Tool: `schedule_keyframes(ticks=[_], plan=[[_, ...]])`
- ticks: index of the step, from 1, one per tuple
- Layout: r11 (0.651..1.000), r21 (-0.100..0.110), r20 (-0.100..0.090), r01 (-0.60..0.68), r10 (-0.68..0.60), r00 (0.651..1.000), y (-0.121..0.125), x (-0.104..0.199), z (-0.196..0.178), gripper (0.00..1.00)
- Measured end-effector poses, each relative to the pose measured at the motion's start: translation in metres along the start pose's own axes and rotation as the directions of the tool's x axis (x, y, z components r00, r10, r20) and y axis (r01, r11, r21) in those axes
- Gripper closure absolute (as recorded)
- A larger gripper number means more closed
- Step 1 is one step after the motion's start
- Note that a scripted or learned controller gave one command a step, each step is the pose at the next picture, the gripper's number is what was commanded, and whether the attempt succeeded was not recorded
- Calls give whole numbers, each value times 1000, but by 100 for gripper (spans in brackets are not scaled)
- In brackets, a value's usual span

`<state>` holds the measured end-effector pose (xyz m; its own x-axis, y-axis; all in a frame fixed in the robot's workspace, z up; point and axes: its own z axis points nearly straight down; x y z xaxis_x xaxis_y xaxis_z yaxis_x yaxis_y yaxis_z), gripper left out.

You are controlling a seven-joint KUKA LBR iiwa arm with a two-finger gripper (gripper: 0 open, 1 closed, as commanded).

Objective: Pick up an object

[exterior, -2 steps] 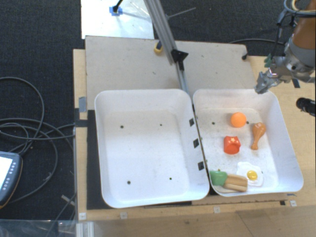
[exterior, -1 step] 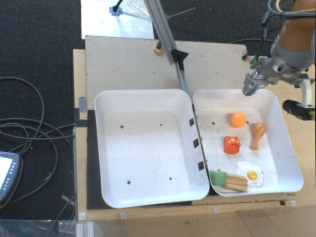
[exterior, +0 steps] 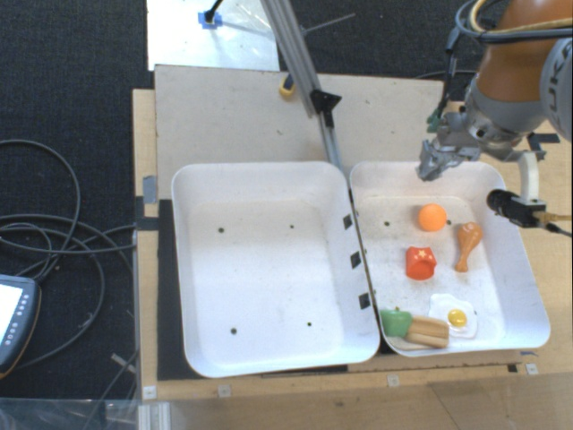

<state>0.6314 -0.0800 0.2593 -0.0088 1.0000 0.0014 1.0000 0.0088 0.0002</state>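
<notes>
Your gripper (exterior: 433,167) hovers at 12 o'clock of the right bin (exterior: 519,321); can't tell its finger state. Orange ball (exterior: 432,217) sits just below: probably light, smooth, rolls easily, so pinch across its middle.

my arm (exterior: 528,52) shows at the upper right of the frame: a rounded orange band on top, glossy, and a pale grey casing below it that narrows toward the wrist. black and yellowish cables loop around the upper part of the orange section. under the grey casing sits a darker, metallic grey wrist block with uneven edges, and my gripper (exterior: 432,167) hangs from it, small, dull grey and angular.
</notes>
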Motion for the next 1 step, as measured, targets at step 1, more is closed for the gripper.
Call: schedule_keyframes(ticks=[1], plan=[[1000, 0, -1, 2, -2, 1000, -20, 54, -4, 100]])
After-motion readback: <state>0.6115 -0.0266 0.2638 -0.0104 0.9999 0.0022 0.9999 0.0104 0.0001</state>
